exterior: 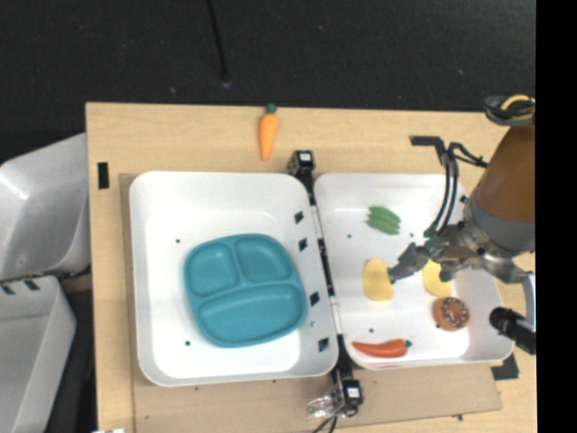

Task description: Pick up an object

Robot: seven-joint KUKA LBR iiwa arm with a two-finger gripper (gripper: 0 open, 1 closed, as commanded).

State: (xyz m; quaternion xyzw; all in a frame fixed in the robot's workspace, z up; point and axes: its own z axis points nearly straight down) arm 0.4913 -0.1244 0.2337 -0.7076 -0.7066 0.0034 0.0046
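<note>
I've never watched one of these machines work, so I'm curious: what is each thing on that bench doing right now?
Claw: low in the right bin, next to the yellow piece, nothing seen in it.
Yellow piece: lying loose in the right bin.
Green item: lying loose.
Red pepper: flat by the bin's near wall.
Brown donut: lying flat.
Blue tray: flat in the left bin.
Carrot: on the bench, outside both bins.

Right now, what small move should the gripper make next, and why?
Probably lower a little onto the yellow piece. The gripper hangs at that piece's right edge in the right bin, with nothing visibly held; the green piece lies farther away.
</note>
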